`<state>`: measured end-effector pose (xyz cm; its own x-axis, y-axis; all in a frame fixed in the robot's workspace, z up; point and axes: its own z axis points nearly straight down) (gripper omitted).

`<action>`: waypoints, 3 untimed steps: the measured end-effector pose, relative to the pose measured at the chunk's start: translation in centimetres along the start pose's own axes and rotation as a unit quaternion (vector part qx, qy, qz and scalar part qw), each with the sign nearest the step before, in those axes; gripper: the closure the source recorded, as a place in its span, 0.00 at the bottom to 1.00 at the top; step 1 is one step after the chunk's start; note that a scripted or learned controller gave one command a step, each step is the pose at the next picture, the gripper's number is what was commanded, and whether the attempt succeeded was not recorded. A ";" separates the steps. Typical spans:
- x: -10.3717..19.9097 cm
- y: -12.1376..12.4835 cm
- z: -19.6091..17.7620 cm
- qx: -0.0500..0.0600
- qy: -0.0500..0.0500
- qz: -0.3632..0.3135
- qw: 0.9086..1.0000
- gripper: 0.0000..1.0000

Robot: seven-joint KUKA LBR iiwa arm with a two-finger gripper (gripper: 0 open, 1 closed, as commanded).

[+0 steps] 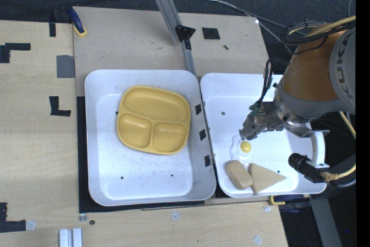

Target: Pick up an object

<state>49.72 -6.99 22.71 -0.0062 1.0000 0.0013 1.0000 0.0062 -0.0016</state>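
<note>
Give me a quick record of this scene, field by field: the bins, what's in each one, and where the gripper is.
left bin: holds a yellow divided plate
right bin: holds a fried egg toy, a tan bread roll and a tan wedge
roll and wedge: side by side at the near edge, touching
gripper: low over the right bin, just above the fried egg toy
held object: none visible

Wood bench [34, 142] w/ 2 white bins: left bin [98, 142], right bin [222, 87]
</note>
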 end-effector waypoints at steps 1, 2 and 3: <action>5.2 0.1 -0.8 0.000 0.000 -0.001 1.000 1.00; 11.3 0.8 0.4 0.000 -0.001 -0.001 1.000 1.00; 15.6 1.4 0.7 0.001 0.000 0.000 1.000 1.00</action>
<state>51.04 8.65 21.98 -0.0064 1.0000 0.0004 1.0000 0.0064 -0.0029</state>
